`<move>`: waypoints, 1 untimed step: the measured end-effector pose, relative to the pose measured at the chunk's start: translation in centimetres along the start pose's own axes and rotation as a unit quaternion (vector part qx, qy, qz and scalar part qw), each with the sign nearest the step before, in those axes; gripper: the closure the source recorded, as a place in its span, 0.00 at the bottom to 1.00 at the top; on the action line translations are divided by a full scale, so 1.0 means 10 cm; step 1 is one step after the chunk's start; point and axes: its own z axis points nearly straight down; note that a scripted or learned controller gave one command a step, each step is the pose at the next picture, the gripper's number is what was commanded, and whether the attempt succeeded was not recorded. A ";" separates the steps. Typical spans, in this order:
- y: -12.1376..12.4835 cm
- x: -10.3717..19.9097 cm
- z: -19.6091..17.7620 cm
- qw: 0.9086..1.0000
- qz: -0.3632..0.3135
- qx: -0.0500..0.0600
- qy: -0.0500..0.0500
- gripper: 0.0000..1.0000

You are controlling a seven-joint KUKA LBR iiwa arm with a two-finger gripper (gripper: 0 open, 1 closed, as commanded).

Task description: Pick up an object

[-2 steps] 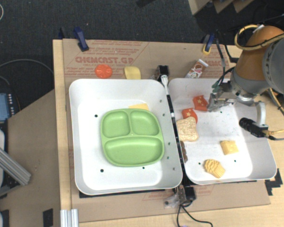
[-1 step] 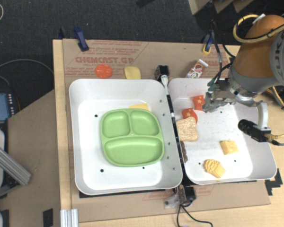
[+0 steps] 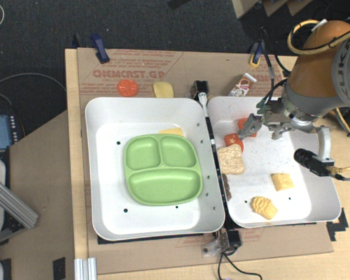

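My gripper [image 3: 265, 127] hangs over the back of the right bin [image 3: 315, 212], its two fingers spread apart with nothing seen between them. A small red piece [image 3: 242, 123] lies just beside the left finger [image 3: 252, 123]. A second red piece [image 3: 234, 140] sits a little nearer, by the bin's left wall. In front of it lies a tan toast slice [image 3: 231, 159]. A yellow cheese block [image 3: 282, 181] rests mid-bin, and a yellow ridged piece [image 3: 263, 207] lies near the front edge.
The left bin [image 3: 102, 203] holds a green divided plate [image 3: 162, 169] with a pale yellow piece [image 3: 171, 132] behind it. On the cardboard behind the bins lie an orange item [image 3: 128, 88], a yellow item [image 3: 163, 90] and a small packet [image 3: 241, 86]. A black fitting [image 3: 309, 159] juts from the arm.
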 end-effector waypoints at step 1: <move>0.92 -0.25 1.02 1.000 -0.001 -0.007 -0.002 0.00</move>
